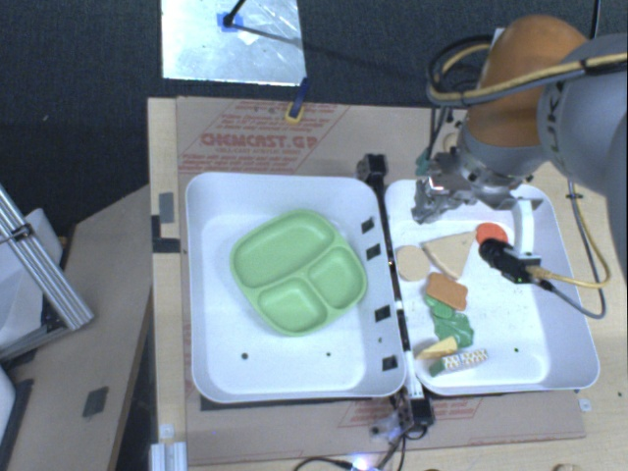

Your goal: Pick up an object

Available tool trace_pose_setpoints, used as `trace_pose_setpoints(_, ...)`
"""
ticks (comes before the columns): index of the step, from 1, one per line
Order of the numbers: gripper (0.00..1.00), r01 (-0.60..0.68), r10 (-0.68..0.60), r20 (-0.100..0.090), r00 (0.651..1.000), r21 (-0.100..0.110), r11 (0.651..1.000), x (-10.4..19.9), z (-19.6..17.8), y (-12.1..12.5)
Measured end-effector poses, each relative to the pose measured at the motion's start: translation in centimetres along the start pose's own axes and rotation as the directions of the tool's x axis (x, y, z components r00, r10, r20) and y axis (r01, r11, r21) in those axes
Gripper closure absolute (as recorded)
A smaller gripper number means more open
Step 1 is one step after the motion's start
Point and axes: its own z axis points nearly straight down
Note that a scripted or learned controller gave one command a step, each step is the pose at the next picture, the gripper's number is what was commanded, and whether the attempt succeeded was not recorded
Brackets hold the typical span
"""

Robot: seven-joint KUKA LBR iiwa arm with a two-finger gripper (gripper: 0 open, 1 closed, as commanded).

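Several small food pieces [446,297] lie clustered in the right bin [559,351], within easy reach (none is lifted yet). Just above them hangs the gripper [432,207]; whether its jaws are spread I cannot tell. A green tray [297,271] fills the left bin [211,361].

Left of the tool [432,207], the green divided plate [298,272] looks like smooth matt plastic. Both white bins [211,292] have a smooth, faintly glossy plastic look. The bench [260,135] behind them is matt printed cardboard, and beyond it lies a shiny crinkled foil sheet [233,27].
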Motion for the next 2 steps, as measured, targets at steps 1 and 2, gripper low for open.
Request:
trace_pose_setpoints(1,1.00,-0.003,0.003,0.001,1.000,-0.001,1.000,-0.1,1.5,0.7)
trace_pose_setpoints(2,1.00,0.000,0.000,0.000,1.000,-0.003,1.000,0.2,0.7,1.7)
